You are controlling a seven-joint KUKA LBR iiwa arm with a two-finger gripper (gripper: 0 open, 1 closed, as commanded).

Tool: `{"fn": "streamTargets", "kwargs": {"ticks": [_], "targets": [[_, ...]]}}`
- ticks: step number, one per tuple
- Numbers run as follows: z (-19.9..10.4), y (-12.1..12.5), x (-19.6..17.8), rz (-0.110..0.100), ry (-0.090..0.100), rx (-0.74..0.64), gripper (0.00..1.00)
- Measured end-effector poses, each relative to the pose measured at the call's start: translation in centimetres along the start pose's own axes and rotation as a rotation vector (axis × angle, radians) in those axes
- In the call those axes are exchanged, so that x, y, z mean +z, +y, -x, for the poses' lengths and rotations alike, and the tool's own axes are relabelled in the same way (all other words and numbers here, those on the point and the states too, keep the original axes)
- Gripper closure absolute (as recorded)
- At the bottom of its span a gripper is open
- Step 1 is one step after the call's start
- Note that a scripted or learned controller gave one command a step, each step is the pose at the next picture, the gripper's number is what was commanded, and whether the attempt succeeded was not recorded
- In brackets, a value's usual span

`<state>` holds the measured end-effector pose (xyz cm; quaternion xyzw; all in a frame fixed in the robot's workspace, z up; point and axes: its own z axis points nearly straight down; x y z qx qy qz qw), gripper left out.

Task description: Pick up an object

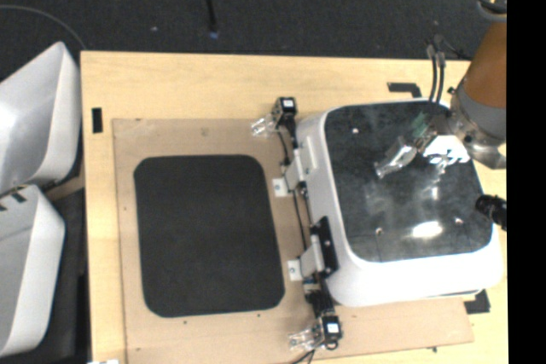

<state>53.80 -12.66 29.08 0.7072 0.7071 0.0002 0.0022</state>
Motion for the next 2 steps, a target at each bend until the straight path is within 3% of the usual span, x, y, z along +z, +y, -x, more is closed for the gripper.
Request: {"fn": "streamTargets", "kwargs": {"ticks": [1, 2], "targets": [[-0.1, 0.0, -0.4, 0.002, 0.003, -0.002, 0.00], [0.7, 0.8, 4.4, 0.014, -0.008, 0.006, 0.00]]}}
